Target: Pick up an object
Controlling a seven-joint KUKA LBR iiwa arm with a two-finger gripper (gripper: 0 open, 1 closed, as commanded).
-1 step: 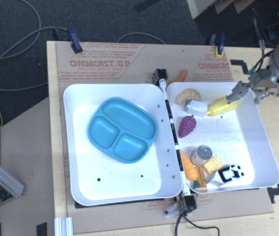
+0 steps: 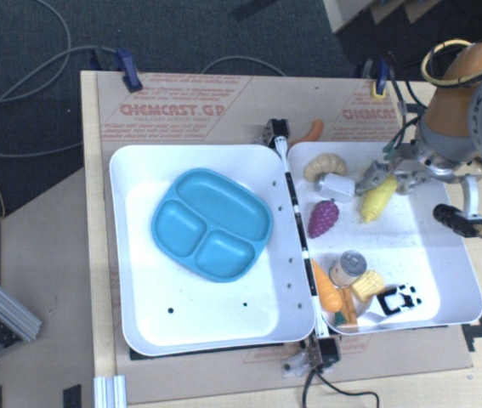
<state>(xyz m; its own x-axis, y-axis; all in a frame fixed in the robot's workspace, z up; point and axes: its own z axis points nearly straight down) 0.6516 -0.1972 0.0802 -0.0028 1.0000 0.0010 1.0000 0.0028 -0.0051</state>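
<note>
White plastic makes up the two shallow bins: the left bin [image 2: 138,253] holds one blue divided plate [image 2: 212,223], and the right bin [image 2: 445,262] holds the loose items. Counted there: one yellow corn-like piece [image 2: 377,199], one purple grape bunch [image 2: 323,218], one tan croissant-shaped piece [image 2: 323,166], one small white block [image 2: 336,185], one can with a grey lid [image 2: 348,267], one orange carrot [image 2: 329,294], one yellow ridged piece [image 2: 366,286] and one black-and-white tag [image 2: 398,299].

The gripper [image 2: 384,177] sits at the upper right of the frame, low over the right bin. The yellow corn-like piece lies directly at its fingertips, slanting down and left from them; whether the fingers are clenched on it or merely touching it I cannot tell.

The white block and the croissant-shaped piece lie just left of the gripper, the grape bunch below those. The can, carrot, ridged piece and tag cluster at the bin's lower edge, well apart from the gripper.
</note>
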